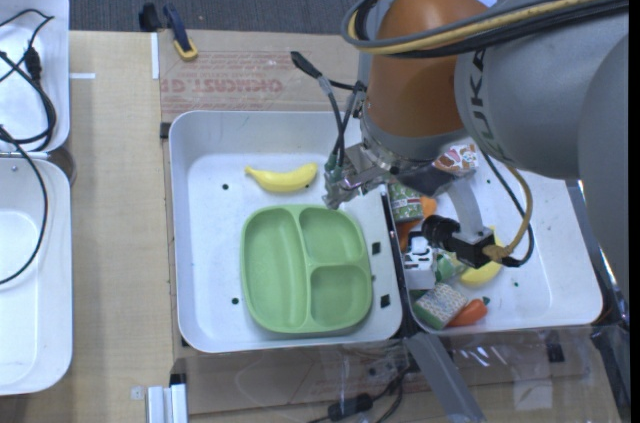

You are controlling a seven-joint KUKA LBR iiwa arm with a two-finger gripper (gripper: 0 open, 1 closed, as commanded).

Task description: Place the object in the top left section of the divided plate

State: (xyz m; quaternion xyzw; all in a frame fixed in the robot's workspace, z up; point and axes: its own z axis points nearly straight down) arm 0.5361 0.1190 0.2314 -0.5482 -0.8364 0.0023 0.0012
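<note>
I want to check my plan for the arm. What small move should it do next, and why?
Probably shift the gripper left toward the banana before descending. The banana lies on the left bin's floor, above the green plate, not on it, and the gripper sits beside the banana's right end, not over it. The plate's top left section has nothing in it. Whether the gripper already holds anything cannot be told.

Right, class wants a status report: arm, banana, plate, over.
Gripper low over left bin, just right of banana. Banana lies on bin floor above plate. Plate sections bare. Nothing between banana and plate.
</note>
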